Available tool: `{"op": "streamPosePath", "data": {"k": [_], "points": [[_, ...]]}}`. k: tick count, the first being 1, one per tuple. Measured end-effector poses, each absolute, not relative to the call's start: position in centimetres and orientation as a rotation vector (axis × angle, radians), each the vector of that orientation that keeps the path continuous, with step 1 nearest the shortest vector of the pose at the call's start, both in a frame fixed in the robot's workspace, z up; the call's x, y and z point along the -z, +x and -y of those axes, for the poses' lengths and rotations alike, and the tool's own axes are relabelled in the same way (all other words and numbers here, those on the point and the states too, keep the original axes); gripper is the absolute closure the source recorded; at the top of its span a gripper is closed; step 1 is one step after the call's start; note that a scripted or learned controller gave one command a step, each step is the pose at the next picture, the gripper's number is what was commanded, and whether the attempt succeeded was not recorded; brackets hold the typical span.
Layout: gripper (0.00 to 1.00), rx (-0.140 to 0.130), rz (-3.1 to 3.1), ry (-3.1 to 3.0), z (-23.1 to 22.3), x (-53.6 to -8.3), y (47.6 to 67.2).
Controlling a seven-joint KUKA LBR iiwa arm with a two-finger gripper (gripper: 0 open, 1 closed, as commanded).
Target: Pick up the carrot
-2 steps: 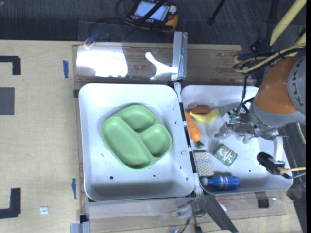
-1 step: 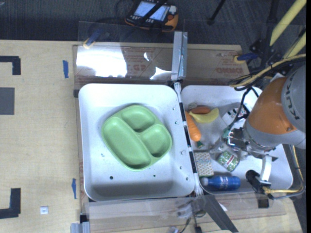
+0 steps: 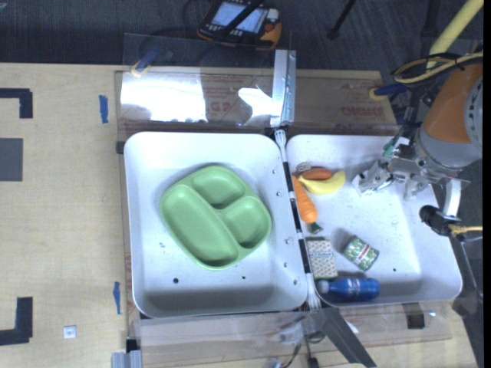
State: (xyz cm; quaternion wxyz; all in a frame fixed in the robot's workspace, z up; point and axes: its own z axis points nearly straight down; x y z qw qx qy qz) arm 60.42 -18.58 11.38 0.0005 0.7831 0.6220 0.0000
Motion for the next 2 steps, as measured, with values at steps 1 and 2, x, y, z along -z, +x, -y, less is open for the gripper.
{"op": "streamPosePath", "data": {"k": [1,2], "points": [[0.0,-0.003,-2.02,2.405,14.8,-8.7,53.1],[1.0,-0.007,-2.015,2.404,14.9,-9.7,53.2]]}}
